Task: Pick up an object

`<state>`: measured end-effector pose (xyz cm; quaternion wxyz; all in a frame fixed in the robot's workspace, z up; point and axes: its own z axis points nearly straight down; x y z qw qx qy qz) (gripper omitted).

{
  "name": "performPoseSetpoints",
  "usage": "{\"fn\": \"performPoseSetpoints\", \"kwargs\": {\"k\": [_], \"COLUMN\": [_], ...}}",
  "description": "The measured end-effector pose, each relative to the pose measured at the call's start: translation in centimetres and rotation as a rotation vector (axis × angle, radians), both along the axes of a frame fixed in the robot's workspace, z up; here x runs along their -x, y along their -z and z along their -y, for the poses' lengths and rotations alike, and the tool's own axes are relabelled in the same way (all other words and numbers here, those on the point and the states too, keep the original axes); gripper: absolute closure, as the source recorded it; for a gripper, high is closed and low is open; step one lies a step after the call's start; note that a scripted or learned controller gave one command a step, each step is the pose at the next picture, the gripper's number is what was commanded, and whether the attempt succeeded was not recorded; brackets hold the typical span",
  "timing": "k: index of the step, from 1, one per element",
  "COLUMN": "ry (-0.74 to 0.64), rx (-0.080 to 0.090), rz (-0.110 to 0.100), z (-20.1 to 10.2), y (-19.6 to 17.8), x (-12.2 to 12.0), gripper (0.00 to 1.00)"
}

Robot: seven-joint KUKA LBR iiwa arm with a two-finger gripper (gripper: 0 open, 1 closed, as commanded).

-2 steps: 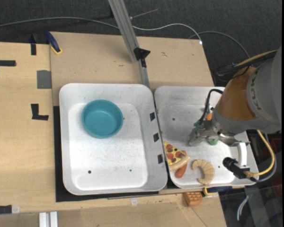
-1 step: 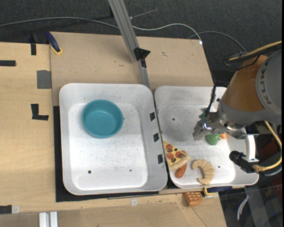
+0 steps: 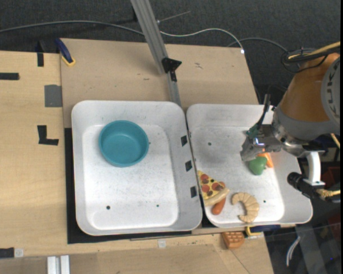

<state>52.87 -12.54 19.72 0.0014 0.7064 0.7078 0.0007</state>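
Closest to the camera, a small orange waffle-like block (image 3: 233, 240) is sitting on the brown surface (image 3: 120, 67), just outside the front edge of the right white bin (image 3: 228, 116). Inside that bin, near its front rim, a tan croissant-shaped toy (image 3: 247, 205) is lying with some bare white floor around it. Just to its left, a toy pizza slice with red dots (image 3: 210, 186) is lying close to the wall that the two bins share, and a little red piece (image 3: 218, 207) is touching its front tip.

Farther back, a green and orange toy vegetable (image 3: 258, 164) is resting on the bin floor toward the right side. The grey gripper (image 3: 256, 147) is hanging right over it, touching or nearly touching its top. I cannot tell if the gripper is open or closed, or if it is gripping the toy. The back left part of this bin is giving lots of open room.

In the left white bin (image 3: 126, 210), a round teal bowl (image 3: 123, 143) is sitting toward the back left, well apart from the walls, with wide bare floor in front of it.

Behind the bins, a grey metal pole (image 3: 151, 33) is leaning across the surface.
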Motion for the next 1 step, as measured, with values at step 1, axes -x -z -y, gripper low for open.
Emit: {"fn": "performPoseSetpoints", "kwargs": {"k": [1], "ry": [0.0], "rx": [0.0], "rz": [0.002], "z": [-0.4], "y": [-5.93], "x": [0.6], "gripper": [1.0]}}
